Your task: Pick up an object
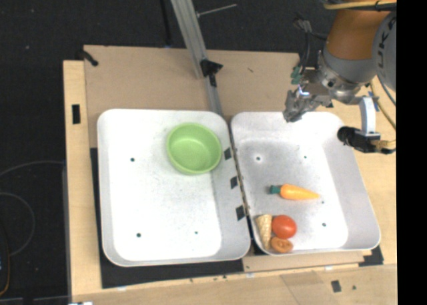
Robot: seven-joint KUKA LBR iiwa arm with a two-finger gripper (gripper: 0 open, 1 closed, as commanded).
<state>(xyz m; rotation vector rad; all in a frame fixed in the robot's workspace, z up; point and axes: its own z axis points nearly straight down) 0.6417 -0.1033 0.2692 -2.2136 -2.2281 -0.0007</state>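
The tool [294, 111], its grip impossible to judge, is hovering over the right bin's [347, 163] far edge; a smooth, tapered plastic carrot [298, 193] is lying below.

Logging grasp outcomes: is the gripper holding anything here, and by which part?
Nothing is held. The gripper hangs over the right bin's far edge, apart from the carrot.

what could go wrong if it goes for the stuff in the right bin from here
The tomato sits pressed among small items in the right bin's near corner, so fingers could hit the wall or grab two things. The carrot is slim and may roll away. The gripper hangs at the far rim, needing a long reach.
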